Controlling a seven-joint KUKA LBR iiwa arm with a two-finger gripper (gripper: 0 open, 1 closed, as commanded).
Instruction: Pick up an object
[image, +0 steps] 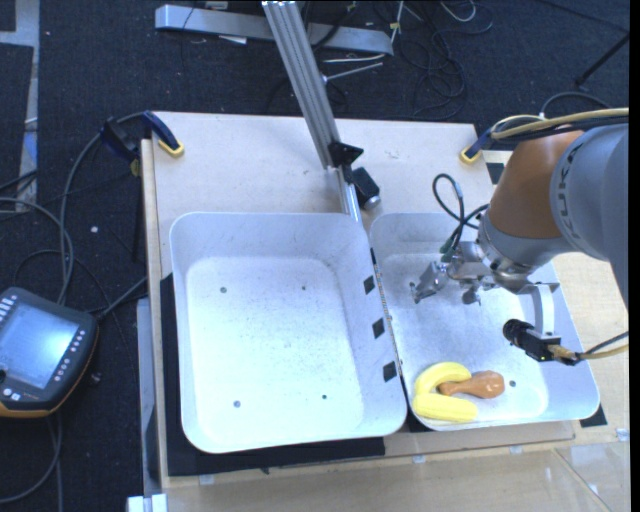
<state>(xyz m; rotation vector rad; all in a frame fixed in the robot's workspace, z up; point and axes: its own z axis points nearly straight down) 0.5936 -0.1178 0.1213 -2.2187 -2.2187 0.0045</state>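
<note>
While the banana (440, 392) lies curled in the near corner of the right bin (560, 400), you can see a tan, drumstick-shaped toy (478, 385) touching its inner curve. Your gripper (428, 284) hangs over the middle of that same bin, well apart from both items, pointing toward the divide between the bins. Nothing sits between its fingers; whether they are spread or pressed together cannot be told from this angle. The left bin (200, 300) lies beside it. The arm (560, 195) enters from the right.

Pale bench (260, 160); two white bins (270, 320) side by side.
</note>
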